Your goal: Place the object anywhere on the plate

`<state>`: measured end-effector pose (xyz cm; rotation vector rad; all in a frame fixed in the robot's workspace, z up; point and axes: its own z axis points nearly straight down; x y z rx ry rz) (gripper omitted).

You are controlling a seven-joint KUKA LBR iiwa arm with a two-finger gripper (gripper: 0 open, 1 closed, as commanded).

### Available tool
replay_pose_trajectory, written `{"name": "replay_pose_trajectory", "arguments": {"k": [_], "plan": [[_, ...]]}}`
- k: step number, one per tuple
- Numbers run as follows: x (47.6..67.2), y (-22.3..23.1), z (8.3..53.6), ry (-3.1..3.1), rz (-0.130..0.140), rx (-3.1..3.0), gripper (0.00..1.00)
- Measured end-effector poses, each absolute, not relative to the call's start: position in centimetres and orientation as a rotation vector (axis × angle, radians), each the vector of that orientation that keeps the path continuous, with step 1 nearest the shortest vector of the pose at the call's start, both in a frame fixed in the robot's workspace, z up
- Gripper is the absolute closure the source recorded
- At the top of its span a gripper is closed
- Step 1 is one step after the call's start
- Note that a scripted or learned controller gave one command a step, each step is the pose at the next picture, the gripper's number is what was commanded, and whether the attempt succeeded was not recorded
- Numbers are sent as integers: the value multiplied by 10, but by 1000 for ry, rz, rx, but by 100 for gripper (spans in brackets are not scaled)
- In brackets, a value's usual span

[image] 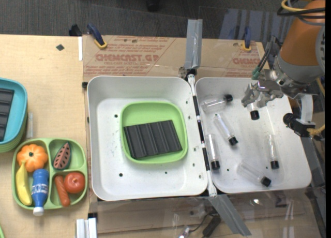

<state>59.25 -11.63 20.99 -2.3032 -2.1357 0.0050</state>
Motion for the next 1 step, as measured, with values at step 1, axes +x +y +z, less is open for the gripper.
{"name": "replay_pose_trajectory", "arguments": {"k": [1], "plan": [[593, -116, 210, -2136, 5, -2303, 0]]}}
